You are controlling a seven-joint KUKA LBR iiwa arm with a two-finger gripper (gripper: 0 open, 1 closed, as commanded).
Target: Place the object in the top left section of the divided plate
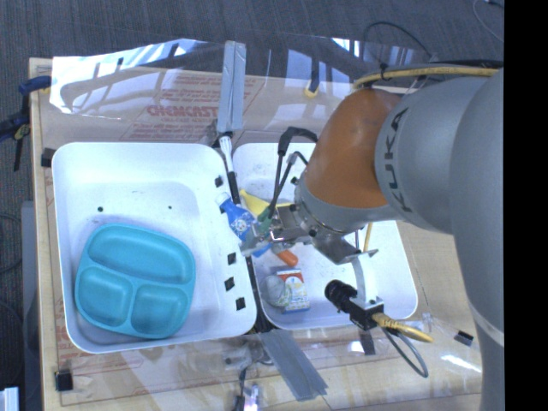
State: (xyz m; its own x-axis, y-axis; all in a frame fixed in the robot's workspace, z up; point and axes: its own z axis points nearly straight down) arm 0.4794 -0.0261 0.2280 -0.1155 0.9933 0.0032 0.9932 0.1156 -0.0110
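Arm (445,157): "KUKA" in dark letters — running down the grey casing, just beside the orange band (347,157).
Bench sheet (171,110): red print, roughly "CHEMCAST", at 12 o'clock from the left bin (68,178) — the smaller red lines around it are too blurred to read.

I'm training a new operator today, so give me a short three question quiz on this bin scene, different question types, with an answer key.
1. True or false: the blue divided plate lies in the left bin.
2. Multiple choice: the small carton lies in A) the left bin, B) the right bin, C) on the plate.
3. Fill in: the arm's band above the wrist is coloured ____.

Key: 1 true. 2 B. 3 orange. The gripper sits low at the right bin's left wall, near a blue wrapped item; nothing lies on the plate yet.
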